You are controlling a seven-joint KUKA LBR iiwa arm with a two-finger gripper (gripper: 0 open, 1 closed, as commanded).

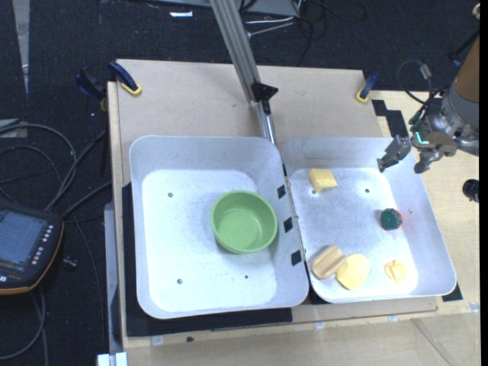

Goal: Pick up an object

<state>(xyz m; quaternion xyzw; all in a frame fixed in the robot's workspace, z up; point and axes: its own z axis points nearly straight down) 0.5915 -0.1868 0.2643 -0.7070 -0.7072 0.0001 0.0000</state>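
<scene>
Probably best: drop the empty, spread claw (404, 157) straight onto the green ball (391, 219) just nearer, then clench.

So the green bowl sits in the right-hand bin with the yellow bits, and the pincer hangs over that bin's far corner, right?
Not quite. The camera view shows the green bowl alone in the left bin. The yellow pieces do lie in the right bin, and the pincer does hang over that bin's far right corner.
</scene>
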